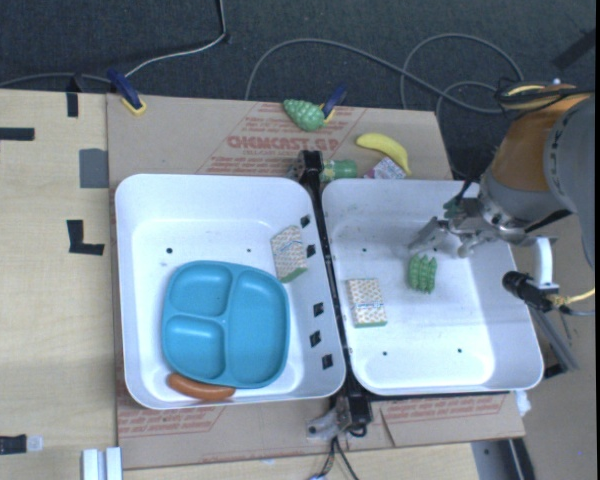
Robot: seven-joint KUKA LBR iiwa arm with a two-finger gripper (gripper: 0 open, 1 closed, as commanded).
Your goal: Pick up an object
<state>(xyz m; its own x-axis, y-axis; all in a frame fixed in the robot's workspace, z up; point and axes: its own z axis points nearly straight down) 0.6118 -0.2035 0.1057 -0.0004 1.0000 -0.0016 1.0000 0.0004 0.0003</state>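
Note:
My gripper [442,242] hangs over the right bin [480,368], near its far right side, with its fingers spread open and nothing between them. A small green knobbly object [422,273] lies on the bin floor just below and to the left of the fingertips, apart from them. A flat patterned block [366,301] with a green edge rests further left in the same bin. In the left bin [150,218] are a second patterned block [291,252], a blue divided plate [225,323] and an orange sausage-shaped piece [200,388].
Behind the bins on the cardboard lie a green toy [305,113], a yellow banana [383,150] and a small pale packet [386,170]. Cables run across the dark floor at the back. The grey arm with its orange band [530,153] comes in from the right.

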